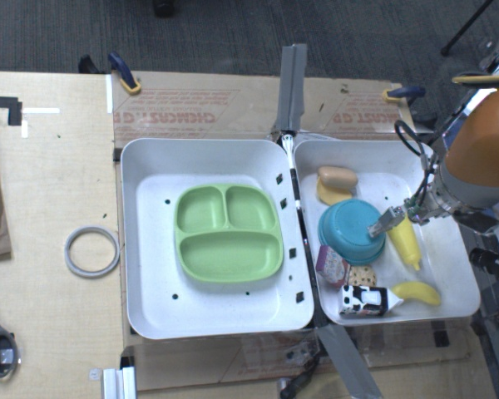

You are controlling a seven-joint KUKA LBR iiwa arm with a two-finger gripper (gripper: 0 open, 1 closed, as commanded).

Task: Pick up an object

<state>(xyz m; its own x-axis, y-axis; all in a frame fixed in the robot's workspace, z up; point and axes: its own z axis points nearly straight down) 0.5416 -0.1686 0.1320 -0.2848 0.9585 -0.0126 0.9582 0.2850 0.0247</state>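
Right bin (449, 302), 1 gripper (388, 220) hovering at blue bowl (352, 228) rim, beside yellow piece (405, 241) — finger state indeterminable; risking glancing off the curved rim — bowl sliding.

**One fixed camera above the bench**

It looks down at a slant from fairly high up (dark floor along the top), taking in the left bin (141, 248), right bin (449, 298) and surrounding bench (50, 181).
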